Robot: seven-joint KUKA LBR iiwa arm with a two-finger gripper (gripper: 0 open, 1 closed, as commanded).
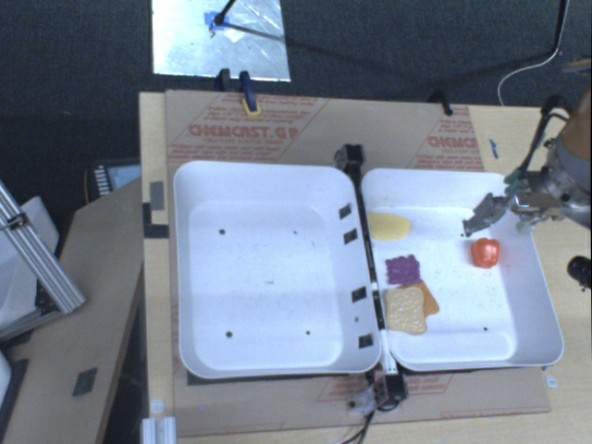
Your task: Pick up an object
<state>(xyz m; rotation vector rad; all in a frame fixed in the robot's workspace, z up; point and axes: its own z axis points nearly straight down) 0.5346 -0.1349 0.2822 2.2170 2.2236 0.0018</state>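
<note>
the gripper hangs at the right of the frame over the right bin; whether it is spread or pressed together i cannot tell. the red tomato-like toy lies just below it, probably light, smooth and rounded, best pinched across its middle. the board reads "chemcast gp".

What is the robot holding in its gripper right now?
Nothing. The gripper hangs above the right bin with no object between its fingers. The red tomato-like toy lies in the bin just below it, apart from it.
</note>
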